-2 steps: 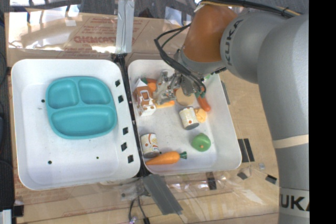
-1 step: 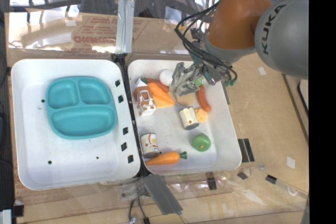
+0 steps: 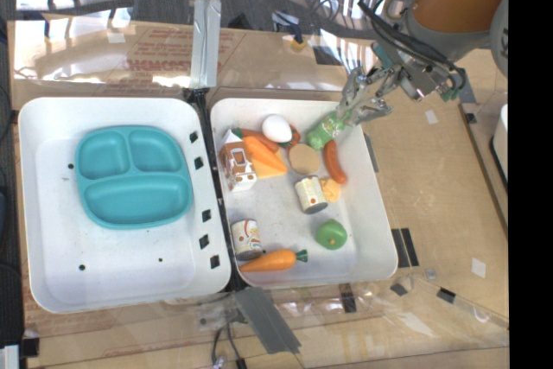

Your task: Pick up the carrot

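left bin (image 3: 43, 272): teal divided plate (image 3: 132, 175), nothing else in it. right bin (image 3: 384, 238): carrot (image 3: 270, 261) lies flat along the near wall, beside a small can (image 3: 246, 238), untouched. further right, a green apple (image 3: 330, 234) and a sausage (image 3: 334, 162). gripper (image 3: 352, 115) sits at the far right corner over a green bottle-like item (image 3: 322, 134), well apart from the carrot. i cannot tell how the gripper is set. i judge the pick not yet started: approach, grasp and lift all remain.
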Action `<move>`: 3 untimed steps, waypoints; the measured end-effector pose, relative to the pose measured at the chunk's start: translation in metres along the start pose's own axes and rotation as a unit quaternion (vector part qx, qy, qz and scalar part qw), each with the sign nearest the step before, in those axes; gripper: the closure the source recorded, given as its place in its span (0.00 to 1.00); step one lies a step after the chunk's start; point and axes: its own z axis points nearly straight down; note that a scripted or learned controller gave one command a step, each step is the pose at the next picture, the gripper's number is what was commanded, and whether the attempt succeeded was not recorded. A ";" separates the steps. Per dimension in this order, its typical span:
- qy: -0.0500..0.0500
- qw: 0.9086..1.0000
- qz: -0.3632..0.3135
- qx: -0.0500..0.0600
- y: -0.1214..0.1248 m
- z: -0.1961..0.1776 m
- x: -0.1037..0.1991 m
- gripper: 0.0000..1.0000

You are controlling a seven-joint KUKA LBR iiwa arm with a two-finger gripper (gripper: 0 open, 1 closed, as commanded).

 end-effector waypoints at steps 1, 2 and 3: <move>0.004 0.998 -0.058 -0.006 -0.009 0.052 -0.014 1.00; 0.004 0.993 -0.121 -0.007 -0.007 0.128 -0.014 1.00; -0.001 0.966 -0.259 -0.002 -0.009 0.014 -0.017 1.00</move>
